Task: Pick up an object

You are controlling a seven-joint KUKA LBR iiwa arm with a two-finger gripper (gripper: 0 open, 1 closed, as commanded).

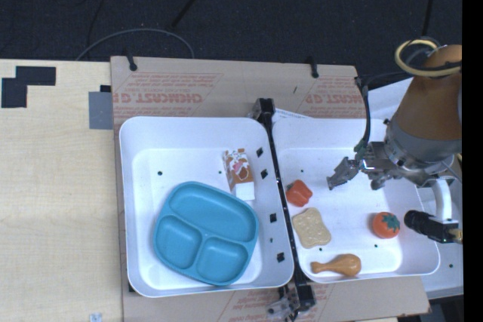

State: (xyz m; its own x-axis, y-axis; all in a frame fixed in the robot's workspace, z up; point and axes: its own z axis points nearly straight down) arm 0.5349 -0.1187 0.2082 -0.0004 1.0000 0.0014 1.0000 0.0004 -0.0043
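1. Arm (430, 109) comes in from the right, over the right bin (324, 139). Pincer (341, 174) sits above bare bin floor in the middle of that bin and points left.
2. Pincer state: cannot tell from this angle whether it is wide or narrow. Can't make out any object in it.
3. Pickable objects, right bin:
   - red pepper toy (299, 193), by the left wall, nearest to the pincer, down-left of it, apart from it.
   - toast slice (311, 228), just below the pepper, lying flat.
   - drumstick (338, 265), near the front wall, lying on its side, thick end to the right.
   - tomato (386, 225), right of the toast, below the wrist, well apart from the rest.
4. Left bin (173, 154):
   - blue divided plate (205, 232), flat, takes up most of the front half.
   - small brown-and-white packet (239, 171), near the right wall, its lower end touching the plate's upper rim.
5. Both bins sit side by side on a cardboard sheet (196, 87) on the pale bench (53, 200).
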